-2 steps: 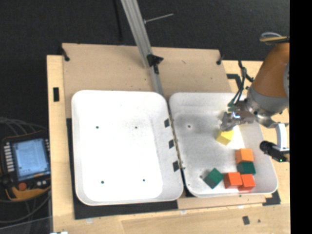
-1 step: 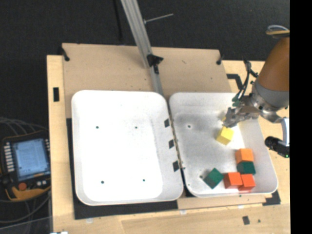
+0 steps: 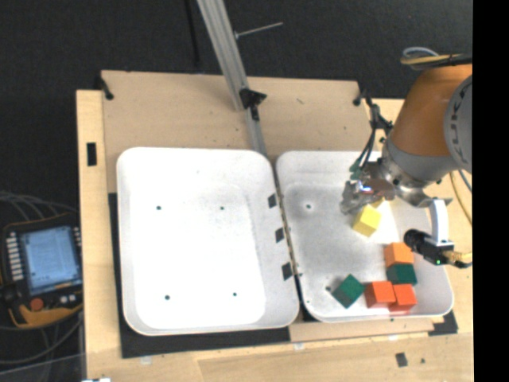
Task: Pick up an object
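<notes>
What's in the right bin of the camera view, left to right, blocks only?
Green block → yellow block → the orange and green cluster at the bin's right, which overlaps too much to order.

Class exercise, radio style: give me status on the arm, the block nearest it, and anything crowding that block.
End effector low in right bin, finger state unclear. Yellow block just below it, not seen gripped. Orange block and green blocks sit apart, nothing crowding.

Tilted yellow block [image 3: 366, 221], seemingly beneath the pincer [image 3: 358, 199].
</notes>
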### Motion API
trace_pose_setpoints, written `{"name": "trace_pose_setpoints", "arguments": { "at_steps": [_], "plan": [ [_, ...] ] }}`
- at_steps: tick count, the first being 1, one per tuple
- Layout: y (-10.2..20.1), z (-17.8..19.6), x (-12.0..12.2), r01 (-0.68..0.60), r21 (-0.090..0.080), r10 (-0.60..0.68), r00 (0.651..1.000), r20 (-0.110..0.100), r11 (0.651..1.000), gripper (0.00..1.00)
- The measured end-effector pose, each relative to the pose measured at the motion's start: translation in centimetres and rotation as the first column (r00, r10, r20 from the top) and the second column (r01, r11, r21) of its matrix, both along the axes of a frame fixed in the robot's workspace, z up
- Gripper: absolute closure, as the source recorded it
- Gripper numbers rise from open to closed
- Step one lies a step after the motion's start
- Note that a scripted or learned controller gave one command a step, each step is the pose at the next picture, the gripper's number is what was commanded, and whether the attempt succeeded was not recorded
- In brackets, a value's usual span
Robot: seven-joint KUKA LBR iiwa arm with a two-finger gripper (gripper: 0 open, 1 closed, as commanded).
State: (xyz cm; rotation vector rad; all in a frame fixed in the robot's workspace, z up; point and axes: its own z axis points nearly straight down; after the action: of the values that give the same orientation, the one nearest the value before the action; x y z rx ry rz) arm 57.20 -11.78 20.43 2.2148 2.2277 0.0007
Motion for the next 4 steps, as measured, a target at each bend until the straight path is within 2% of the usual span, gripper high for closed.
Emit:
{"name": "trace_pose_setpoints", "arguments": {
  "at_steps": [1,2,3,4],
  "plan": [
    [4.3,0.6,-1.3,-0.001,0.001,0.001,1.0,0.0,1.0,1.0],
    [10.5,1.9,-1.6,-0.003,0.002,0.003,1.0,0.003,1.0,1.0],
    [16.3,1.6,-2.3,-0.003,0.002,0.003,1.0,-0.001,1.0,1.0],
    [20.8,3.2,-3.9,-0.003,0.002,0.003,1.0,0.002,1.0,1.0]
  ]
}}
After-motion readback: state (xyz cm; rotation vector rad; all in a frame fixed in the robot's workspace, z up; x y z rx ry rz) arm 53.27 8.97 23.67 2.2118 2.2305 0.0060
